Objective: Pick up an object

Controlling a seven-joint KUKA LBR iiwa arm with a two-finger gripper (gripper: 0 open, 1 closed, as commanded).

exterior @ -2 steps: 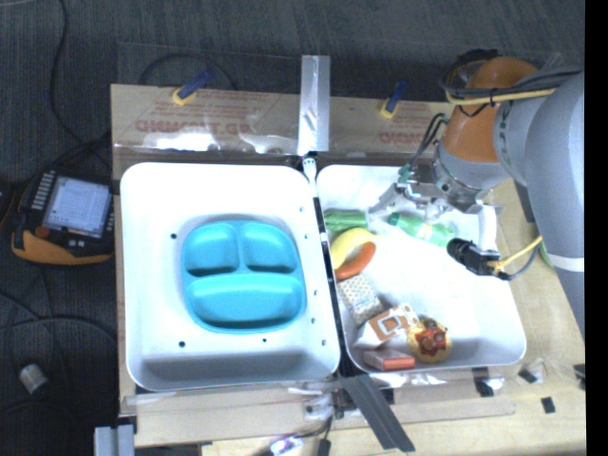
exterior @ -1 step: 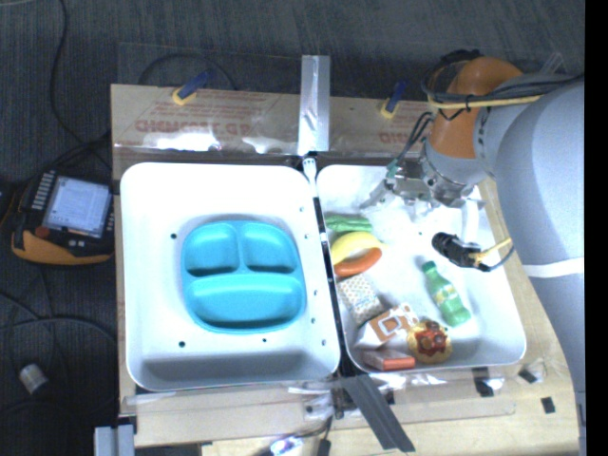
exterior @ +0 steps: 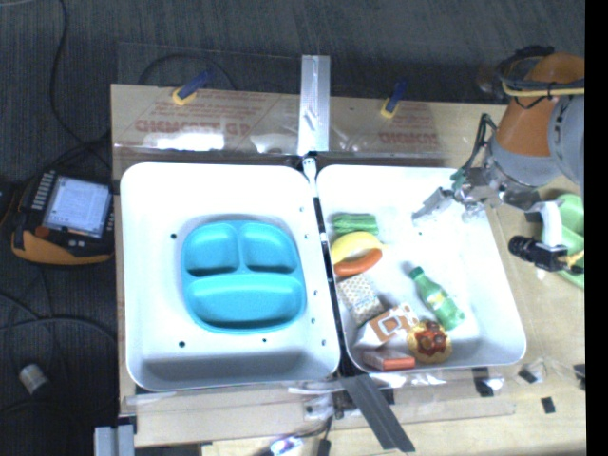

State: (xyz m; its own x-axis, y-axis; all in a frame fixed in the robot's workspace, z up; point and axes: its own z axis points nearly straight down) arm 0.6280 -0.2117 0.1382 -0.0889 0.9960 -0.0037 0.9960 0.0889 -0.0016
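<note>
Two white bins sit side by side on the desk; the tool (exterior: 446, 196), fingers spread apart, hovers in the right bin (exterior: 475, 255), up-right of the green bottle (exterior: 435, 297) there.

Blue tray (exterior: 243, 274), white bins (exterior: 142, 255), green bottle (exterior: 435, 297), yellow-and-orange toy (exterior: 354, 252)

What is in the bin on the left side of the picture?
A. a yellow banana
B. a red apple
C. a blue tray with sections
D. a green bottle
C. A blue divided tray lies in the left bin, while the green bottle sits among the small items in the right bin.
</note>
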